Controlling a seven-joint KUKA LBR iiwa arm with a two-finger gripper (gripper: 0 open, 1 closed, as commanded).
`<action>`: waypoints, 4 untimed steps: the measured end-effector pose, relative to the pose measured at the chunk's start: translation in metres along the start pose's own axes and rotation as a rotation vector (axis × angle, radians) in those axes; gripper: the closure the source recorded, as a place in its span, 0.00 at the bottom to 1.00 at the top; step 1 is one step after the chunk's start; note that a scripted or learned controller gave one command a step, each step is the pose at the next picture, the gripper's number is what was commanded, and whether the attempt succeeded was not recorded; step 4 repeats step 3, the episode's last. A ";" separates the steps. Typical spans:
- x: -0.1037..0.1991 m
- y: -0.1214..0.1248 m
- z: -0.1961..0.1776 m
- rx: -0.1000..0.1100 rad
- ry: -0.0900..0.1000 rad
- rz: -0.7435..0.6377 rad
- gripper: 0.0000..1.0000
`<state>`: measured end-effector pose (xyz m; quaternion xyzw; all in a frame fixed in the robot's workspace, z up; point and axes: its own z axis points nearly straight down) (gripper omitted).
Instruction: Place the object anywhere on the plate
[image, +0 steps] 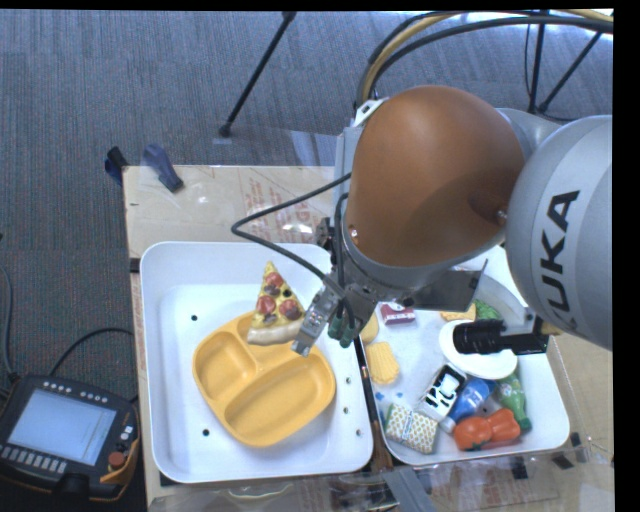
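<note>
Two shallow white bins side by side on a bench, the left bin (165, 400) bearing a yellow plastic plate with three compartments (265, 385), the right bin (555, 415) crowded with small goods. Reaching in from the right, a grey arm with a broad orange band (430, 175) above the wrist, ending in a two-finger pincer (322, 330) hanging over the plate's upper right rim, near the wall between the bins. Cannot tell from this angle whether open, closed or gripping anything. Just left of the pincer and slightly above it, a toy pizza slice with red and dark toppings (272, 300), point away from the plate, crust end lying across the plate's upper edge; touching the pincer or merely beside it, not clear. Right of the pincer, in the other bin, a yellow corn cob (383, 362); lower right, a checked white packet (411, 425), a black-and-white carton (440, 390), a blue bottle (470, 395), an orange toy (490, 430). Far lower left, off the bench, a grey control pendant with a screen (65, 430).
</note>
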<state>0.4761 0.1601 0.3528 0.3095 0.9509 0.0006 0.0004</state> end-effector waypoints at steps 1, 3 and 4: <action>0.041 0.053 0.077 0.011 0.007 -0.123 1.00; 0.052 0.069 0.058 0.003 0.003 -0.338 0.00; 0.052 0.069 0.058 0.003 0.003 -0.338 0.00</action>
